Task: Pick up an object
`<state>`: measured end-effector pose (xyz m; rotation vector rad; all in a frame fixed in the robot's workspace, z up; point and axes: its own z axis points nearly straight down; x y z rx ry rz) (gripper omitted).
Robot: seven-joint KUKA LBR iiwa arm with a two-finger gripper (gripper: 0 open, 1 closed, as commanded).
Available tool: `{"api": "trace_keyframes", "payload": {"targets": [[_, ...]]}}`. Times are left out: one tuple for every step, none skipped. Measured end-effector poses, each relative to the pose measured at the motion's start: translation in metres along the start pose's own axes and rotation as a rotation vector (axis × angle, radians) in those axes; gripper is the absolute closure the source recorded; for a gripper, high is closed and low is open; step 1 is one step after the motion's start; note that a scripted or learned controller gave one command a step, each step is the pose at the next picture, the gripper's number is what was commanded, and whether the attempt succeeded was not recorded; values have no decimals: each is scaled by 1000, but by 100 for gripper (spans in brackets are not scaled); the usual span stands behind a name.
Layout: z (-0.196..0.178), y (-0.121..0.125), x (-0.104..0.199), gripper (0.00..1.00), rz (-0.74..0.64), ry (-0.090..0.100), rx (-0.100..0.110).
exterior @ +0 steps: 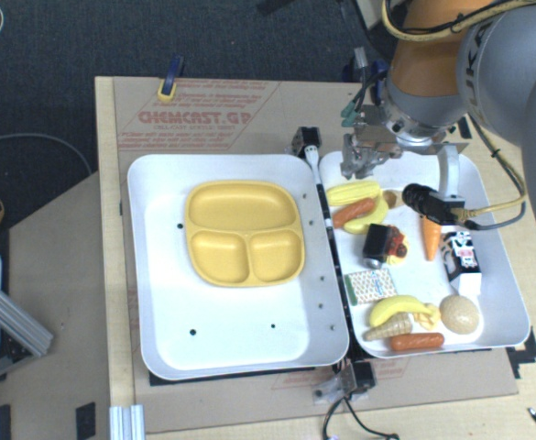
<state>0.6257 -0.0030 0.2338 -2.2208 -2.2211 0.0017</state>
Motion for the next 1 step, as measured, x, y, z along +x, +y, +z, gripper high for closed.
{"api": "trace_keyframes", "payload": {"targets": [[14, 8, -4, 100, 0, 0, 1]]}}
